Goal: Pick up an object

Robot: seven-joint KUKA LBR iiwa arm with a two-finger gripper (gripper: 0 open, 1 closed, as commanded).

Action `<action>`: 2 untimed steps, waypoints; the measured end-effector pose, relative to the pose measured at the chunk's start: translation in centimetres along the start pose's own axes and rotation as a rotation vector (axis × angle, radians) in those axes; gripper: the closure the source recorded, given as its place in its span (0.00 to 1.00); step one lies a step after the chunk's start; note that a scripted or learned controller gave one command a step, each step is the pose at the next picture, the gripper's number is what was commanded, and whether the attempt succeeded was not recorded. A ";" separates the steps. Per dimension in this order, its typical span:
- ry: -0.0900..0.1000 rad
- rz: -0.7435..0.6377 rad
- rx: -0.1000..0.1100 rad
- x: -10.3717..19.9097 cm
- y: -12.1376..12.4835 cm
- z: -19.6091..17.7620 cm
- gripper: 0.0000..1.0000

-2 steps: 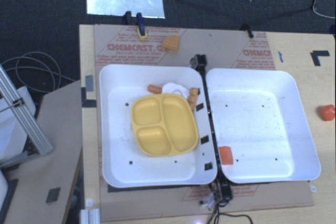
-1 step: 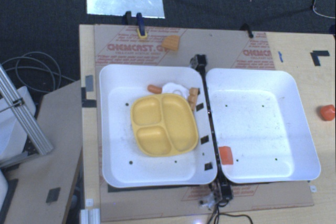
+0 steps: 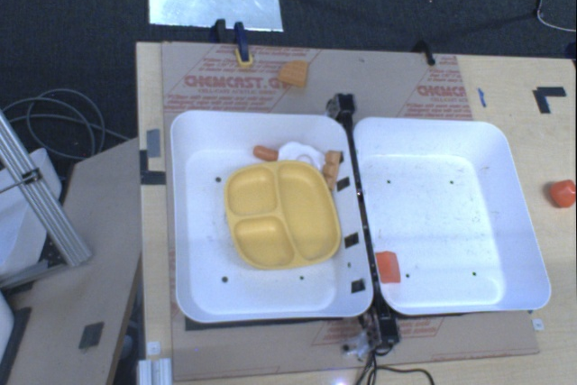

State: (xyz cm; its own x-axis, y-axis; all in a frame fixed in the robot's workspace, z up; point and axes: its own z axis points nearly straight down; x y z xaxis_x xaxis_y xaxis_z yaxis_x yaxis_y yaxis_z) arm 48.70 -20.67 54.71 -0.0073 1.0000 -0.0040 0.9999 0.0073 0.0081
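A yellow three-compartment plate (image 3: 281, 216) lies in the middle of the left bin (image 3: 194, 221). Just behind it sit a small orange piece (image 3: 265, 153), a white object (image 3: 300, 155) and a tan block (image 3: 332, 165) by the bin's right wall. The right bin (image 3: 505, 194) holds an orange-red block (image 3: 387, 266) near its front left corner. On the worktop (image 3: 379, 81), a tan chunk (image 3: 293, 73) rests behind the bins.

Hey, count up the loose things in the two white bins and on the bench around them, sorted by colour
Yellow: 1, the divided tray
Orange: 3, sausage-shaped piece, block, block on bench
Tan: 2, block on bench, small piece
White: 1, item behind tray
Total: 7
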 end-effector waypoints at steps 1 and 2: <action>-0.003 -0.004 -0.004 0.0 0.1 -1.2 1.00; -0.002 -0.003 -0.004 0.0 0.0 -1.1 0.00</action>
State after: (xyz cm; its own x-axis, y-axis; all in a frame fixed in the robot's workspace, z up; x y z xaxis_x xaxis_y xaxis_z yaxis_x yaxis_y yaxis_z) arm 48.73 -20.69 55.86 -0.0107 0.9999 -0.0062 0.9999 0.0108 0.0120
